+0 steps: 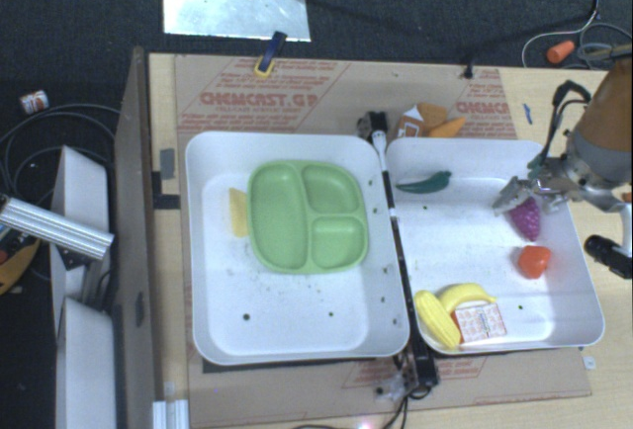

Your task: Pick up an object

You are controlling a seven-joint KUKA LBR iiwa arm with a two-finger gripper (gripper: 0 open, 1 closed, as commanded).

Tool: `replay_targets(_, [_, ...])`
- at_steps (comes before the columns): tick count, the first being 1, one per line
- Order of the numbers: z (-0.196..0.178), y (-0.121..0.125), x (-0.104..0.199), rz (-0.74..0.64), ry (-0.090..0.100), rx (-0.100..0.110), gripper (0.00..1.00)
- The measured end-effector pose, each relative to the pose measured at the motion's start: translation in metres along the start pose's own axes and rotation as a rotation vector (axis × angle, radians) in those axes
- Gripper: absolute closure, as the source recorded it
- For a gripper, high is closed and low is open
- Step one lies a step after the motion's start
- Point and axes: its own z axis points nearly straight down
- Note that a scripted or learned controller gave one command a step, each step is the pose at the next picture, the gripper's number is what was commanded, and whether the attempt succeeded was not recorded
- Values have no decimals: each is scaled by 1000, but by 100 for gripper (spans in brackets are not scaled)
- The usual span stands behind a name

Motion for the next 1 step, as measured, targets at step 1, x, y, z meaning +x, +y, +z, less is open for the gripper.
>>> replay_targets(1, [-1,9,0,-2,1,-2,0])
